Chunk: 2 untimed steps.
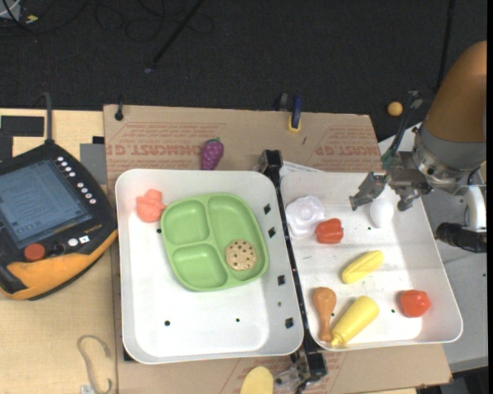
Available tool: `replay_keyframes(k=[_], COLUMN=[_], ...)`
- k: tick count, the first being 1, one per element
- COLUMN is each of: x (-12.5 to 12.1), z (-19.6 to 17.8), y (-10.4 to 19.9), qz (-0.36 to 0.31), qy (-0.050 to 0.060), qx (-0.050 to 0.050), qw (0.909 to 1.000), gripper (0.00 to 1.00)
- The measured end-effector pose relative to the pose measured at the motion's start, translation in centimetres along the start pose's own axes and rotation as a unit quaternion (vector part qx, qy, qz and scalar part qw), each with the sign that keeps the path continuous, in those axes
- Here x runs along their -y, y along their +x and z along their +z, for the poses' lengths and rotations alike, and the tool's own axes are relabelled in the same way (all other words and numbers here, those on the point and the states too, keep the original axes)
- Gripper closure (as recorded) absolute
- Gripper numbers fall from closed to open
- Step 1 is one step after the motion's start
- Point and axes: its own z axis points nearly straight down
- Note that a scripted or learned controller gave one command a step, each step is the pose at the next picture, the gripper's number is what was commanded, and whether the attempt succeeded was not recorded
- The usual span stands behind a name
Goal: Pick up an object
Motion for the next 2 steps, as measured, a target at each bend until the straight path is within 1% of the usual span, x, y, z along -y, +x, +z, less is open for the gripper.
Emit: replay_keyframes(k=[1, 2], x=[-0.2, 0.3], z=[-0.8, 4.1], y=[0.0, -0.6], qz=[-0.001, -0.001], qy=[-0.006, -0.004], qx=[0.001, 0.001], qw=[1.0, 1.0], gripper=[0.0, 0.0])
